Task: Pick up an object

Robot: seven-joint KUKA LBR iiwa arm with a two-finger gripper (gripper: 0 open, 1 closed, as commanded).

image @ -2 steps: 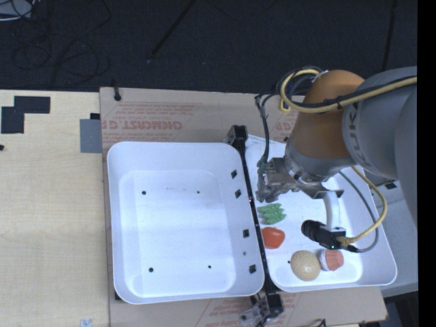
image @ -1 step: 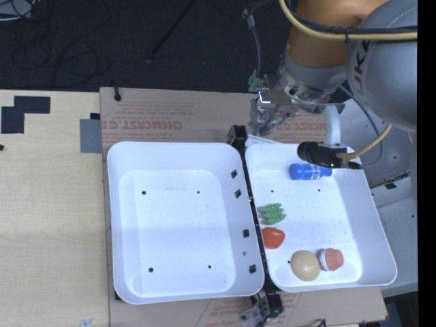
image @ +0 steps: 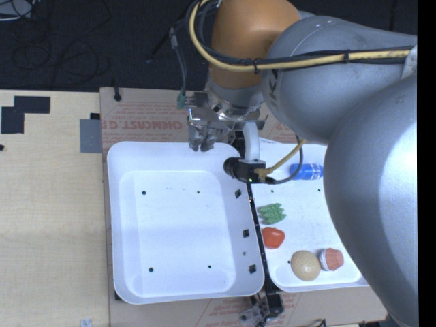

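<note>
Two white bins side by side on a cardboard sheet (image: 150,118) with red print, on a pale wooden bench (image: 48,203). Grey arm (image: 354,101) reaching in from 3 o'clock, covering the right bin's (image: 300,210) far-right side and hiding part of what lies there; yellow cable (image: 306,60) strung along it. Black clips down the shared wall between the bins.

Gripper (image: 202,142) poised at the 12 o'clock rim of the left bin (image: 177,237), towards that bin's right corner. Open or closed: cannot tell from this angle. Nothing seen in its grasp.

All the loose things in the right bin, well apart from the gripper and across the shared wall from it:
- blue object (image: 308,172) at about 3 o'clock from the gripper, partly behind the arm;
- green object (image: 272,214) at roughly 4 o'clock, near the shared wall;
- red object (image: 273,238) just beside the green one, at its 6 o'clock;
- beige ball (image: 306,265) at about 5 o'clock, near the bin's 6 o'clock rim;
- pink-red object (image: 332,258) touching or just beside the ball, at its 3 o'clock, close to the arm's edge.
</note>
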